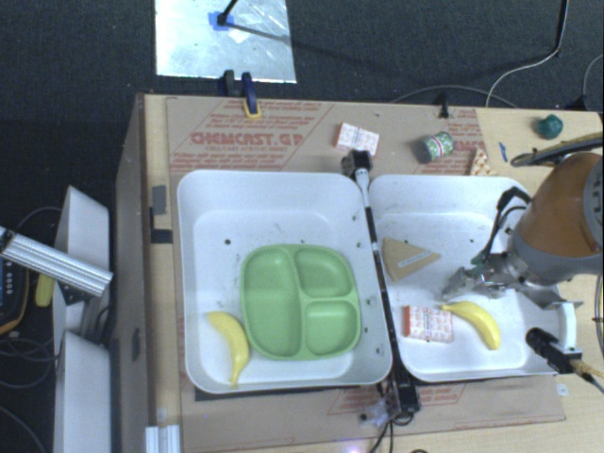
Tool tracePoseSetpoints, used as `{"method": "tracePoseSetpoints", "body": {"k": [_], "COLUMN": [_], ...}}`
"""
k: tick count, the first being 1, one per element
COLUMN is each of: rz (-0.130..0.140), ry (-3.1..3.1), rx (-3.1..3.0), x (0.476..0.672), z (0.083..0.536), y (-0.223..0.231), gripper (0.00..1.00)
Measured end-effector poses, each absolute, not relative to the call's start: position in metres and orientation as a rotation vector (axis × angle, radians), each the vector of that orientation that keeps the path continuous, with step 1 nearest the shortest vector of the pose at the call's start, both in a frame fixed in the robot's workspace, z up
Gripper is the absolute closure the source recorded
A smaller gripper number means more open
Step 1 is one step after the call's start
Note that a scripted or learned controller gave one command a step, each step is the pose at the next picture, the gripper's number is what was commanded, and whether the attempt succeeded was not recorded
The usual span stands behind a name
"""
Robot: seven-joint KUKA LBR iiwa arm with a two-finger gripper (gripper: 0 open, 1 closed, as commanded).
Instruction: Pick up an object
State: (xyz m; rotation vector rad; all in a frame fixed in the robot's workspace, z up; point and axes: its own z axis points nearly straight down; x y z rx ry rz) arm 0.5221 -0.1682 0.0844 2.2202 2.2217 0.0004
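Two bananas lie on the bench, one in each white bin, and the one in the right bin (415, 206) is the likeliest target: this banana (477, 321) sits near the bin's front, just under the gripper (469, 282), which hangs low over its stem end at the end of the grey and orange arm (566, 225). Whether the pincer is spread or pressed together I cannot tell (the wrist hides most of it), and nothing shows between its tips. To do this step well, the pincer should come down across the fruit's narrow width near the middle of the curve rather than at the tapered stem, where it would likely slip off. A red-and-white packet (428, 322) lies just beside the banana on its left and could be nudged or caught along with it; a tan wedge (406, 257) rests further back. The left bin (217, 206) holds a green divided plate (301, 301) and the other banana (231, 343), well apart.
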Motion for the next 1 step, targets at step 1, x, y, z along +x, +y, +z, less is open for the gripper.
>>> {"method": "tracePoseSetpoints", "body": {"k": [1], "rz": [0.001], "ry": [2.222], "rx": [2.22], "x": [0.4866], "z": [0.0842], "y": [-0.1628], "gripper": [0.0]}}
